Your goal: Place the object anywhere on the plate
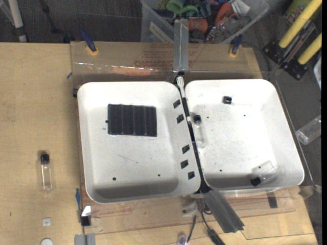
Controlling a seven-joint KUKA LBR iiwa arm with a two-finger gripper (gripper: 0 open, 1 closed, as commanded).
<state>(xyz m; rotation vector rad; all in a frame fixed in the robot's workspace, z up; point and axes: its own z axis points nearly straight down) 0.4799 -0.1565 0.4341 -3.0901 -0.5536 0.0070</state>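
Black ridged plate point(132, 120) lies flat in the left bin point(92, 137); a clear vial point(197, 126) lies in the right bin point(245, 137).

1. I see a pale wooden bench point(30, 101) spanning my view.
2. Behind the bench, a clear plastic tub point(204, 9) holds a jumble of colourful items.
3. Right of that tub, yellow foam tubes point(306, 22) lean against something dark.
4. Left of the tub, the floor point(66, 9) looks dark grey.
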